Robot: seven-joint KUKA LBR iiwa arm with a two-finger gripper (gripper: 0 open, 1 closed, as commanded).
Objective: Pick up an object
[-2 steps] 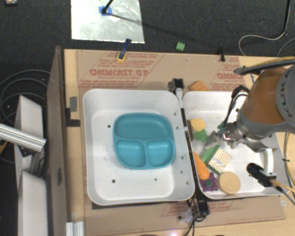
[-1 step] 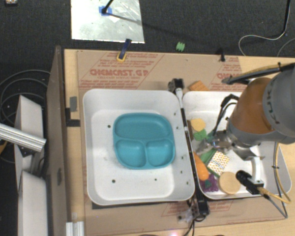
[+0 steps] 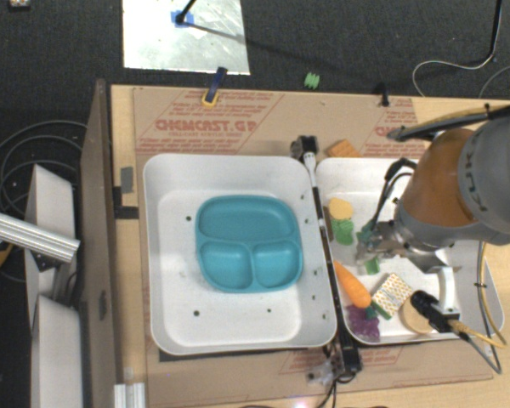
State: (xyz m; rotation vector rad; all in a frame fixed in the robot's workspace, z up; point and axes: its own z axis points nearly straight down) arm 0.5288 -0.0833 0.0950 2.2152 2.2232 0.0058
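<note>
Your end effector (image 3: pixel 376 246) hangs low in the right bin (image 3: pixel 357 173) over a green piece (image 3: pixel 372 264) (whether it is open or closed you cannot tell), with a carrot (image 3: pixel 352 285), cracker (image 3: pixel 390 292) and purple grapes (image 3: pixel 363 322) beside it, and a blue tray (image 3: pixel 248 242) in the left bin (image 3: pixel 166 228).

Arm (image 3: pixel 493 172): grey rounded casing, broad orange band (image 3: pixel 438 185) seen above the wrist. Black cable (image 3: pixel 395 177) is looped along the wrist side. Gripper (image 3: pixel 376 246): dark metallic body, detail blurred. White bracket (image 3: pixel 446 283) is seen under the wrist.
</note>
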